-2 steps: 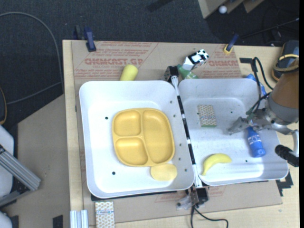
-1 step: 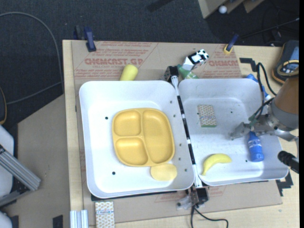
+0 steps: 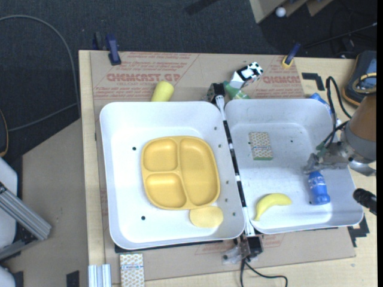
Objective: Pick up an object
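While the arm [image 3: 365, 130] reaches in from the frame's right, its gripper [image 3: 318, 164] sits just up-frame of the blue bottle [image 3: 318, 188], right at the bottle's top end. Contact or a small gap: cannot tell at this angle. How far the claw is open: cannot tell either, since the grey body blurs into the bin wall. Nothing is seen held in it.

The blue bottle lies on its side in the right bin [image 3: 287, 115], near that bin's right wall, long axis running roughly up-down in frame.

All else is placed from the bottle:
- Banana [image 3: 272, 203]: left of the bottle and slightly lower, same bin, apart from it, near the front wall.
- Patterned sponge-like block [image 3: 260, 145]: up and left of the bottle, well apart, lying flat.
- Left bin [image 3: 119, 160]: far left of the bottle, touching the right bin along the shared edge.
- Yellow divided plate [image 3: 179, 172]: far left, in the middle of the left bin.
- Pale yellow round piece [image 3: 206, 217]: left and lower, touching the plate's front rim.
- Yellow object [image 3: 162, 91]: far up-left, on the bench outside both bins.
- Black-and-white item [image 3: 248, 72]: up-left, behind the bins, on the bench.
- Blue clamp [image 3: 112, 49]: farthest up-left, at the bench's back edge.
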Controlling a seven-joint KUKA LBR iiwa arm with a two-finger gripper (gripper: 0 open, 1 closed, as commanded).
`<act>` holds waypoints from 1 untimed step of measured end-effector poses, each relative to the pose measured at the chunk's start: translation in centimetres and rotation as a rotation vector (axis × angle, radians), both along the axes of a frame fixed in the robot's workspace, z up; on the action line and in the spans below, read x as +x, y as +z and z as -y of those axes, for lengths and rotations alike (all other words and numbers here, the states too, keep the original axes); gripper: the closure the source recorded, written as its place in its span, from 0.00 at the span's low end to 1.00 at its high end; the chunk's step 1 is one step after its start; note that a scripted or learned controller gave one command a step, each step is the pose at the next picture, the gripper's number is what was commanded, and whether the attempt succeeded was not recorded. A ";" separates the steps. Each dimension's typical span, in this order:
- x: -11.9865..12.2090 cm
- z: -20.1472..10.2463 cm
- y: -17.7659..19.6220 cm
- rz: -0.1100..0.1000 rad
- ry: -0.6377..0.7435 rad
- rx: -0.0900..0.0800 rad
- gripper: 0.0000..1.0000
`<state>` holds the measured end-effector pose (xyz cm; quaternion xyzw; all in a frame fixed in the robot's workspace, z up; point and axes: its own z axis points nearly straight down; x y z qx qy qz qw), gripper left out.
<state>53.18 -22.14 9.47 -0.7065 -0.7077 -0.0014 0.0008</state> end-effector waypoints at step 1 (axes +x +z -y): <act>6.6 -4.4 2.7 0.001 0.000 -0.003 1.00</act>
